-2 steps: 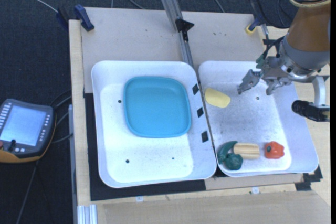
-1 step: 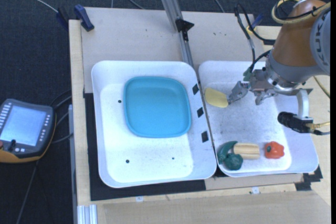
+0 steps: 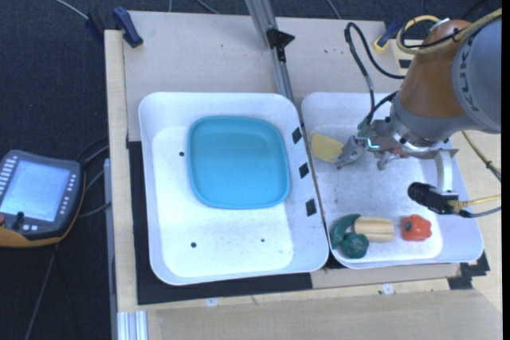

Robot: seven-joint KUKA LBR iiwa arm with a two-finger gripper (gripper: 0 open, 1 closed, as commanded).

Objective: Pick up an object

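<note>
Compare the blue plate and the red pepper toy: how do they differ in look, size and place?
The blue plate is flat, squarish and far larger; the red pepper toy is small, rounded and has a green stem. The plate lies in the left bin; the pepper lies in the right bin. Both rest untouched by the gripper.

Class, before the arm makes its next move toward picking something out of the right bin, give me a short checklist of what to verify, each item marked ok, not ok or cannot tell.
1. End effector is over the right bin: ok.
2. A target lies near it, the yellow piece: ok.
3. Something is already held between the fingers: cannot tell.
4. Green item, tan block and red pepper sit apart from the yellow piece: ok.
5. Blue tray rests in the left bin, out of the way: ok.
</note>
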